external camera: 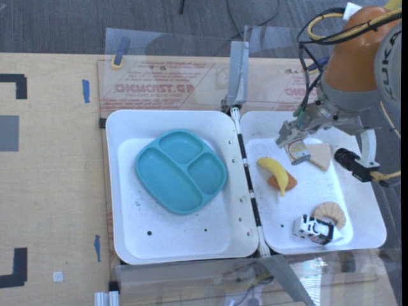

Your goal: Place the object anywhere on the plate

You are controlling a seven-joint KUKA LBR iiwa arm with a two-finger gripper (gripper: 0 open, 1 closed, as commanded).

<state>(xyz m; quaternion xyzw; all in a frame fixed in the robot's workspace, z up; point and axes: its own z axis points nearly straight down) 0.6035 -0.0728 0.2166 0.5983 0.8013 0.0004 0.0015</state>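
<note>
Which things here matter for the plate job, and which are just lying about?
Job:
teal plate, left bin
gripper, over right bin
banana, candidate object

Lying about:
orange piece
tan wedge
croissant
black-and-white toy
blue tape

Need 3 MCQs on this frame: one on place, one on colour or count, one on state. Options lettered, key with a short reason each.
1. Where does the plate lie?
A. left bin
B. right bin
C. on the bench outside both bins

2. What colour is the plate?
A. red
B. teal
C. black

3. What is the state of the plate's compartments?
A. nothing lies in them
B. the banana lies in one
C. the toy car lies in one

Key: 1 A, the plate sits inside the left bin. 2 B, its whole surface is teal. 3 A, the banana, the toy car and the other objects all lie in the right bin, where the gripper is.
</note>
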